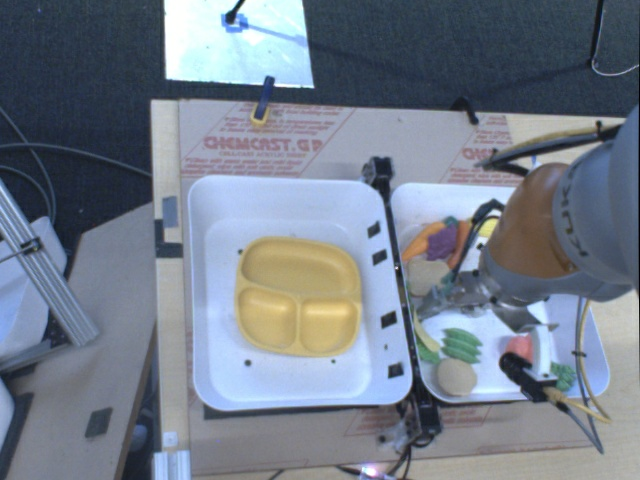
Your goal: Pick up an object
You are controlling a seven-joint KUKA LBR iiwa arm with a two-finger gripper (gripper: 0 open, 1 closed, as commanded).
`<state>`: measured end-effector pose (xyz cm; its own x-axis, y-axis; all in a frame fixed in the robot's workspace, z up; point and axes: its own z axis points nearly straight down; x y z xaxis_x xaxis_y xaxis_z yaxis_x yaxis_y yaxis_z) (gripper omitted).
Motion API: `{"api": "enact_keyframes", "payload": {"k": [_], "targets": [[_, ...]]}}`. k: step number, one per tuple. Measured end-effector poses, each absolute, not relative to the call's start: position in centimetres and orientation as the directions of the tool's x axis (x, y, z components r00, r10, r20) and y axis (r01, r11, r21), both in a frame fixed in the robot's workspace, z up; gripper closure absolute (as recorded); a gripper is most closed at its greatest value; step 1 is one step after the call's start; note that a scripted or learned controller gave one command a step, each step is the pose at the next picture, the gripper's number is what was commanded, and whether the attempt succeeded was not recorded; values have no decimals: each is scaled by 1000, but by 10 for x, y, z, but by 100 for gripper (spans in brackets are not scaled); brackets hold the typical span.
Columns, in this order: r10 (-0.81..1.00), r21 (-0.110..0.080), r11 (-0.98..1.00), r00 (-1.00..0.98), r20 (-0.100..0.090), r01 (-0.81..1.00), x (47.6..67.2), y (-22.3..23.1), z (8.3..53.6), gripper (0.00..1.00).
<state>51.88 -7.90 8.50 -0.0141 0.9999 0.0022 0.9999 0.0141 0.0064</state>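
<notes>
Camera view: the worktop [330,133] carries two shallow white bins side by side. The left bin [215,223] holds a yellow divided tray [297,295] lying flat near its middle. The right bin [598,363] holds a heap of small toy foods: a green pea pod [461,343] and a round beige piece [456,377] toward the near edge, a red piece [518,348] just beside them, and orange and purple pieces [438,238] at the far end. The grey arm [590,218], with its orange band [530,223], reaches over the right bin and covers much of it. The tool [447,296] sits low over the bin's left part, between the orange pieces and the pea pod. Whether it is wide, narrow or touching anything cannot be told; its tips are too blurred and nothing can be made out between them.
</notes>
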Motion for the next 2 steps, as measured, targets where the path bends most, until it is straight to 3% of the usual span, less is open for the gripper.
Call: {"api": "enact_keyframes", "payload": {"k": [1,2], "targets": [[1000,7,7,-7,1,1000,487,-58,190,0],[1000,-4,-4,4,-2,1000,485,-116,114,0]]}}
